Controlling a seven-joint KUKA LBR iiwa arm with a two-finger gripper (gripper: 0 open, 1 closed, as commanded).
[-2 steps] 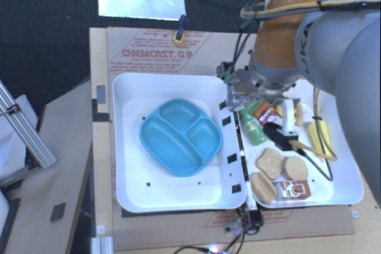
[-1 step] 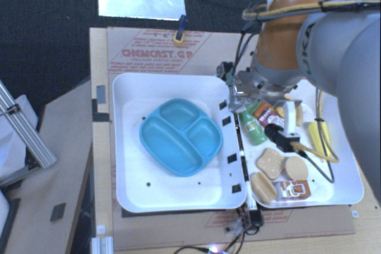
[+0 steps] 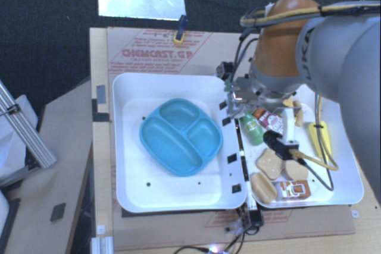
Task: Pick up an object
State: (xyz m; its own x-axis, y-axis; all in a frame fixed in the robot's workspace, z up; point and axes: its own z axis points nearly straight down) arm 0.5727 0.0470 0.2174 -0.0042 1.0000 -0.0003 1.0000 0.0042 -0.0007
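Lying nearest the camera in the right bin (image 3: 351, 193) are three tan, bread-like pieces (image 3: 264, 187) and a brown and white packet (image 3: 294, 190), all loose on the floor of the bin. Just beyond them a green bottle (image 3: 251, 129) lies on its side near the wall shared with the left bin (image 3: 128, 187), with a red and white packet (image 3: 272, 122) just beside it. The left bin bears a blue divided plate (image 3: 180, 135), flat and well apart from the arm. Farther back the gripper (image 3: 241, 107) hangs low over the right bin's far left part, just above the bottle, but the wrist covers it from above and I cannot tell whether it is open or closed. Nothing is visibly held or raised, so by my judgement the pick is not yet done: the arm looks placed for a try at the bottle, with the grasp and lift left. A cardboard sheet (image 3: 158, 50) lies farthest, under both bins.
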